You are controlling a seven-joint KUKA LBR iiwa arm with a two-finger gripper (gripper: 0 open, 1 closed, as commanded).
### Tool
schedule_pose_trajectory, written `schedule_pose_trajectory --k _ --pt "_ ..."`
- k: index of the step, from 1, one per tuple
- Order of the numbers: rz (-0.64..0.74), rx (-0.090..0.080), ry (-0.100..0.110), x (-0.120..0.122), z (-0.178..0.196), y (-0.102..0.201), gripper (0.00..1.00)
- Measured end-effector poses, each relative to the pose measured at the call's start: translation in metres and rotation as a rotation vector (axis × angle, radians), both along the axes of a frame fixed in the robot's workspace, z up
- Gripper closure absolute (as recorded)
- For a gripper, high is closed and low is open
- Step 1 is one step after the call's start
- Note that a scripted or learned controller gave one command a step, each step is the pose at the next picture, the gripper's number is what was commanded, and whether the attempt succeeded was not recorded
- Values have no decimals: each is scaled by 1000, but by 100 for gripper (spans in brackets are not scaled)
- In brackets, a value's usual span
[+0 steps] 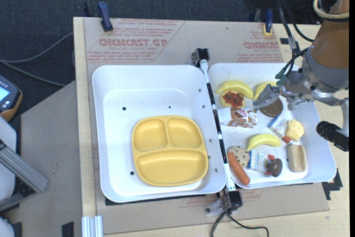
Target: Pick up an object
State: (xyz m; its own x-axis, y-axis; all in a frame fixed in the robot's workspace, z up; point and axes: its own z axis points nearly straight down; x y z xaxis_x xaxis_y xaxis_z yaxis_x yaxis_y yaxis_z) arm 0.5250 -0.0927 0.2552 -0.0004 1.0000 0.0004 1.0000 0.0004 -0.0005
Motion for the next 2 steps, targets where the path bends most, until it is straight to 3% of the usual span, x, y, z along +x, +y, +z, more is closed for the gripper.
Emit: schedule_pose_trajectory --k 1,2 --pt "-3 2 12 -19 -111 -11 0" --pt "-2 -10 -22 -18 -166 -21 0"
